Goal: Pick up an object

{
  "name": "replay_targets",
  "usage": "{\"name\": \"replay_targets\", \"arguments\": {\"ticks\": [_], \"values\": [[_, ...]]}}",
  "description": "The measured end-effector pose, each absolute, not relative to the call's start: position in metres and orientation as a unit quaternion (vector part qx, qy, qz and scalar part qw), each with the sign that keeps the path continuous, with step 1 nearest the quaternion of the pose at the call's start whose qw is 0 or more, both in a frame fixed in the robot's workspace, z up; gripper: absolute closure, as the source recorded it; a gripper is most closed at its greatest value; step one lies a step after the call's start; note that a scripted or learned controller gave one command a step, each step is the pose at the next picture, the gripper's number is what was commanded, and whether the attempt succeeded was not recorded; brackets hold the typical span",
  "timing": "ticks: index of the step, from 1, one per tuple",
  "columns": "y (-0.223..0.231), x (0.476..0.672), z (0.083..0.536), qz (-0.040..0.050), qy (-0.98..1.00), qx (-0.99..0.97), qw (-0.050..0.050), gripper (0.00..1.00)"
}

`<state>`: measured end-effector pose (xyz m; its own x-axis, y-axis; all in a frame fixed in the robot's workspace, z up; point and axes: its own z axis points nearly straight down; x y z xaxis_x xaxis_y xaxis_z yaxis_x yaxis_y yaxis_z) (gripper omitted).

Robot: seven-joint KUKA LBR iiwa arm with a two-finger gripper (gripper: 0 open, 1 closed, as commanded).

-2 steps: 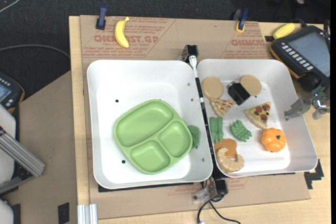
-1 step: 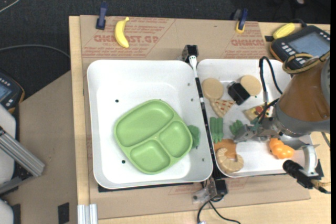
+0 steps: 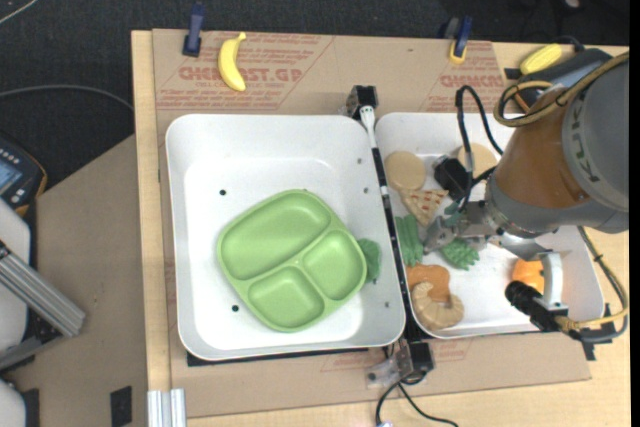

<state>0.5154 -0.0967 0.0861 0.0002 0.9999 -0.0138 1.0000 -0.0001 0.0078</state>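
**One probable target: green leafy piece, right bin**

Taken as target, by judgement: green leafy piece point(image 3: 463, 254), lying flat near the middle of the right bin point(image 3: 590, 310). Partly covered by gripper point(image 3: 443, 235); pokes out just below and to the right of it in the camera view. Long axis not readable with part hidden. Cannot tell grip state from this angle: released, clenched or grasping all possible. Not logged as held.

Key relation: target almost straight beneath tool, offset slightly toward the arm's side. Probably calls for a short straight descent or a small shift right, not a long reach.

Crowded close around:
- waffle-like tan piece point(image 3: 425, 205) just above in the view
- orange piece point(image 3: 428, 273) and pale bread roll point(image 3: 442, 307) just below
- round tan piece point(image 3: 404, 169) further toward the back wall

Moderate risk of catching a neighbour instead.

Further out: left bin point(image 3: 190, 215) holding green divided plate point(image 3: 290, 260), with small green scrap point(image 3: 372, 258) at its right rim. Banana point(image 3: 232, 61) on the bench behind left bin, well apart.
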Motion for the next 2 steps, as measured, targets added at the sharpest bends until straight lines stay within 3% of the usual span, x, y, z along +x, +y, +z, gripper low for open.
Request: {"name": "replay_targets", "arguments": {"ticks": [1,2], "values": [[-0.099,0.494,0.086,-0.0013,0.704,0.710,0.005,0.00],[-0.096,0.495,0.096,0.0004,0.706,0.708,0.005,1.00]]}}
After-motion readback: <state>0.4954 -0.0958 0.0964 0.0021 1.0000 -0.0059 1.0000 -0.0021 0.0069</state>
